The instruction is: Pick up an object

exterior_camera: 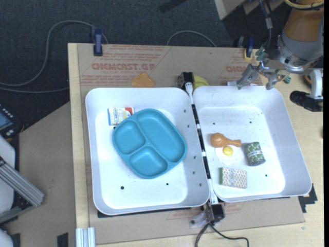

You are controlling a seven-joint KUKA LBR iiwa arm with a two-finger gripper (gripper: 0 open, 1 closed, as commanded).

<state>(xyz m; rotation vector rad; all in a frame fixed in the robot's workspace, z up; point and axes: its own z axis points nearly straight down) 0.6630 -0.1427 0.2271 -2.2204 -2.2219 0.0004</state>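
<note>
White bins on the surface, gripper [259,74] open above the right bin's [267,99] twelve-o'clock rim.
Blue plate [149,142] fills the left bin [103,153]; toy egg [226,152], green can [254,154] at right bin's six o'clock.

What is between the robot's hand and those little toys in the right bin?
Nothing visible. The hand hangs open above the right bin's far rim, and bare white floor lies between it and the drumstick, fried egg, green can and packet.

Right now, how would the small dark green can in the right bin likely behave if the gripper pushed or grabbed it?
The small dark green can looks to be lying on its side, so a push would probably roll it. It looks rigid, likely firm to pinch, though its curved wall might slip. The gripper is open above the right bin's far rim.
</note>
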